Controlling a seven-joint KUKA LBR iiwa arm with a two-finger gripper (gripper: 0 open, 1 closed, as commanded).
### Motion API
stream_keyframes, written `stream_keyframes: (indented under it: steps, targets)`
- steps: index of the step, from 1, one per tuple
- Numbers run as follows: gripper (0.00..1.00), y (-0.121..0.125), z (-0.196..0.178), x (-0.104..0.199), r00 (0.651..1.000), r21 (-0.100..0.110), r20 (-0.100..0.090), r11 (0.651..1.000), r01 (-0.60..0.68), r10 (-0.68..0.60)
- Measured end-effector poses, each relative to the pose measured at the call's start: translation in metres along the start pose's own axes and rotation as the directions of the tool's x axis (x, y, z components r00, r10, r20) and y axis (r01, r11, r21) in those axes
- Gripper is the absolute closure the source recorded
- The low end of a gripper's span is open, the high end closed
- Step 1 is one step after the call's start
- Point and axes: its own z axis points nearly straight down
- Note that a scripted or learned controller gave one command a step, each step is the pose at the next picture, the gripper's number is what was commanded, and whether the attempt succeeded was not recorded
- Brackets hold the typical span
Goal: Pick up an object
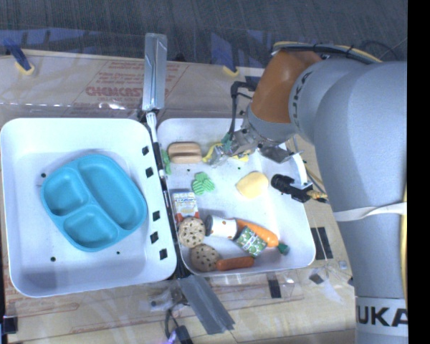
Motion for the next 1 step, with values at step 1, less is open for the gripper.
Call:
stream_keyframes:
  steps: [1]
  targets:
    - [0.0, -0.0013, 0.0, -0.0009, 1.0, 0.004, -0.001, 1.0, -0.002, 0.002]
